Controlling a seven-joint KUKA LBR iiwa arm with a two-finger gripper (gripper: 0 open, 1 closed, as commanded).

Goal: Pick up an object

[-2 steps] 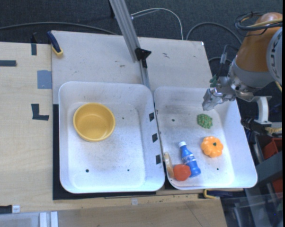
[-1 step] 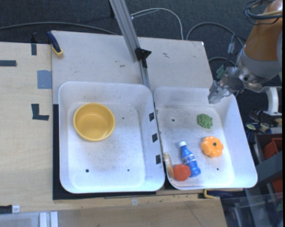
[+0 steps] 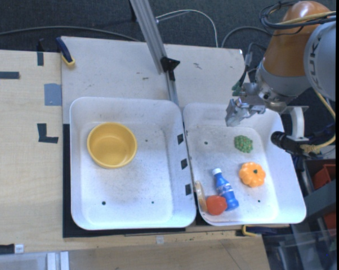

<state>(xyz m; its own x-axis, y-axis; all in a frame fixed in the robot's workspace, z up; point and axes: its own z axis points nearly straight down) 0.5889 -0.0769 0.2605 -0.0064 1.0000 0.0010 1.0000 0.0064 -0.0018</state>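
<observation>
While jaws (image 3: pixel 235 117) hover, green object (image 3: pixel 243 144) lies just below.

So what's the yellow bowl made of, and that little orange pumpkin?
The yellow bowl looks like smooth plastic: one even colour, thin rim, soft matte sheen. The orange pumpkin looks like toy plastic or rubber, with moulded ridges and flat, bright colour. Which of those two can't be told from here.

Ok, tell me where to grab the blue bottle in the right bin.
Probably take the blue bottle across its body from above. It lies flat, white cap toward the bin's far side, and its lower end touches the red object, so stay near the middle.
</observation>
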